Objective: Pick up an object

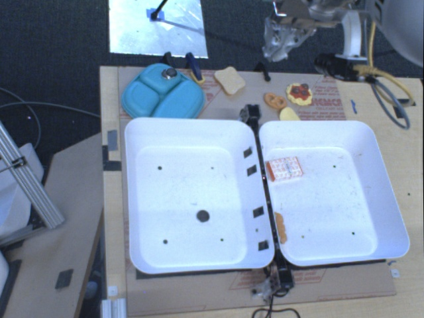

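From my seat the likeliest target is the small red-and-white packet [284, 169] lying flat in the right bin [371, 177], close to its left wall and toward the far half. I judge it light and fairly stiff, a thin box or card with a printed face that may be slick. It lies flat on the floor of the bin, so I would pinch it across its short sides, where the edges give the pads something to bite. A second candidate, a small orange piece [280, 226], sits nearer me against the same left wall; it looks tiny and hard to grip so tight to the divider.

The hand [277, 44] hangs at the far edge of the scene, above the table beyond both bins, well apart from the packet. I cannot tell how its grasping parts are set, and I see nothing carried in it. The packet lies nearer me than the hand and roughly in line with it.
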`<state>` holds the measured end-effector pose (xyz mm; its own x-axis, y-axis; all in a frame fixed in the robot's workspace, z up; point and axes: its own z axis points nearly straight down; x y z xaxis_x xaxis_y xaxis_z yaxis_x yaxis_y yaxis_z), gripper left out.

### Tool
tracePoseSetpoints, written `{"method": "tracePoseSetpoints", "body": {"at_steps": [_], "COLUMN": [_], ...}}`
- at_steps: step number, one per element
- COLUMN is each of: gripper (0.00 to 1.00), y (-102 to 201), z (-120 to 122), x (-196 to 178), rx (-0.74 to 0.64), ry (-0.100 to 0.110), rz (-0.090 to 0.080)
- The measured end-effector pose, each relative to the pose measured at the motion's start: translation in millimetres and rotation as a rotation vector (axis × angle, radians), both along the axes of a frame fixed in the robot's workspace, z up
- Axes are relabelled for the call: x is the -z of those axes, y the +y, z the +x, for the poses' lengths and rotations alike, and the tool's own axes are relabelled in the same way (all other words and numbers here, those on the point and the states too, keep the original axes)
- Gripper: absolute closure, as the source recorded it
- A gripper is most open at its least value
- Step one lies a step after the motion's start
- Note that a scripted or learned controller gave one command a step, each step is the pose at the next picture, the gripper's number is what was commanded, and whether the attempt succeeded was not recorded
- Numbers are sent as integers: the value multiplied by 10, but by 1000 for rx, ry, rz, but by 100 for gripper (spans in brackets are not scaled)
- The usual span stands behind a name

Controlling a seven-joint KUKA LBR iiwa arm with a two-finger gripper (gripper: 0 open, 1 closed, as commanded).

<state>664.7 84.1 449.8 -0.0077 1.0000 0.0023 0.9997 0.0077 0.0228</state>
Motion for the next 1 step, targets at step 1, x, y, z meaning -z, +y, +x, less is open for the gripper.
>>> {"method": "tracePoseSetpoints", "body": {"at_steps": [1], "gripper": [100], "y": [1225], "z": [22], "x": [718], "rx": [-7], "ry": [26], "rz": [1]}}
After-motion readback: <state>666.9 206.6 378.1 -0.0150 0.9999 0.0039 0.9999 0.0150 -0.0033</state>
